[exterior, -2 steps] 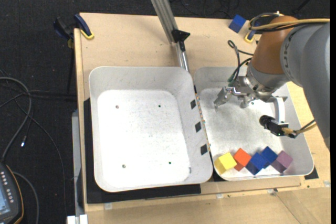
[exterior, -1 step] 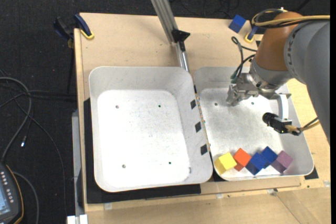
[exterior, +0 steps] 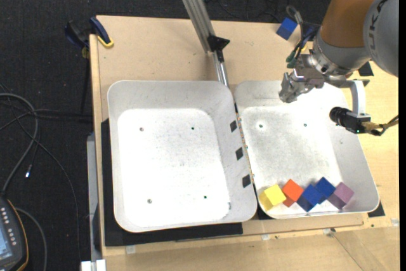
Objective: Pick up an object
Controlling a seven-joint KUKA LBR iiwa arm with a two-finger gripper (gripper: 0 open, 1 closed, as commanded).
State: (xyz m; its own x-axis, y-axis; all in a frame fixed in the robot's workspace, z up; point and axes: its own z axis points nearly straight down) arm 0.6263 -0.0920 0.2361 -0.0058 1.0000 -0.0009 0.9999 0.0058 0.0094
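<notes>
**End effector above right bin's far edge, blocks clustered at near edge**

Seen from left to right across the desk (exterior: 158, 51). Far left on the desk's corner: a black and yellow clamp (exterior: 95, 33). Next, the left bin (exterior: 127, 98), white and shallow, speckled inside. Angled down from the top toward the gap between the bins: a grey metal pole (exterior: 190, 0). Then the right bin (exterior: 254, 95), touching the left one along a shared edge marked by small black tabs. Along this bin's near edge, packed side by side in a row: yellow block (exterior: 273, 196), orange block (exterior: 292, 190), blue block (exterior: 317, 192), purple block (exterior: 342, 195), each touching its neighbour. Well apart from them, over the bin's far edge: the end effector (exterior: 290, 89), pointed down, nothing visible between its tips; open or closed, cannot tell. Above it, the orange-banded arm (exterior: 355, 3), reaching in from the right. Beyond the bin, on the desk near the arm: another small blue block (exterior: 287, 27).
</notes>
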